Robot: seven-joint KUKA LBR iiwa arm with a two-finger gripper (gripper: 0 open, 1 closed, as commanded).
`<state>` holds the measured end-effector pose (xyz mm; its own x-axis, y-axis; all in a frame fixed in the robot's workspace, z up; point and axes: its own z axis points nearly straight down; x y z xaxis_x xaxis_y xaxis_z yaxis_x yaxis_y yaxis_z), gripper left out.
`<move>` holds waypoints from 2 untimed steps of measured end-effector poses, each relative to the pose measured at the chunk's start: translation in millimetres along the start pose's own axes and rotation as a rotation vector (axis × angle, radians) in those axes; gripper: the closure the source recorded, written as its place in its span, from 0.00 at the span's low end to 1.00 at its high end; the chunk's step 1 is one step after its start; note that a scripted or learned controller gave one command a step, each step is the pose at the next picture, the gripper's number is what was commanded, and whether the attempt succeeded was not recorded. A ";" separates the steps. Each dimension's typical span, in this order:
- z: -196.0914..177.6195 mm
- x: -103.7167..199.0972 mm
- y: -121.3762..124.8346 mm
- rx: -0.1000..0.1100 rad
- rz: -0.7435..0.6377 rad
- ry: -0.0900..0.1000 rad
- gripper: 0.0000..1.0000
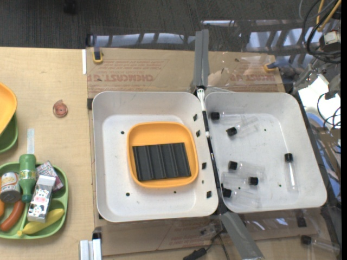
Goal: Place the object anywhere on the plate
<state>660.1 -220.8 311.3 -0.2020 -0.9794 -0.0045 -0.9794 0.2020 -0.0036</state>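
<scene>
An orange, rounded-square plate (pixel 161 132) lies in the middle of the left white bin (pixel 108 145). A dark grey ridged slab (pixel 162 162) covers most of the plate's inside. Several clear vials with black caps lie scattered in the right white bin (pixel 303 145). One vial (pixel 291 172) lies lengthwise near the right wall, and another (pixel 232 130) sits toward the upper left. A third vial (pixel 252 181) rests near the front. All of them lie flat on the bin floor.
A green tray (pixel 57 221) of toy food stands on the wooden table at the lower left, with a yellow bowl (pixel 5 110) above it. A small pink disc (pixel 60 109) lies on the table. Cardboard (pixel 141 72) sits under the bins. Cables (pixel 322 15) hang at the upper right.
</scene>
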 end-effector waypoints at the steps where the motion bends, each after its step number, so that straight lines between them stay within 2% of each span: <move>1: 21.3 0.1 0.4 -0.003 -0.365 -0.001 0.00; 2: 22.6 -7.0 1.8 -0.003 -0.682 -0.002 0.00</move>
<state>659.8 -213.5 288.6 0.4605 -0.8877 -0.0039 -0.8877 -0.4604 -0.0039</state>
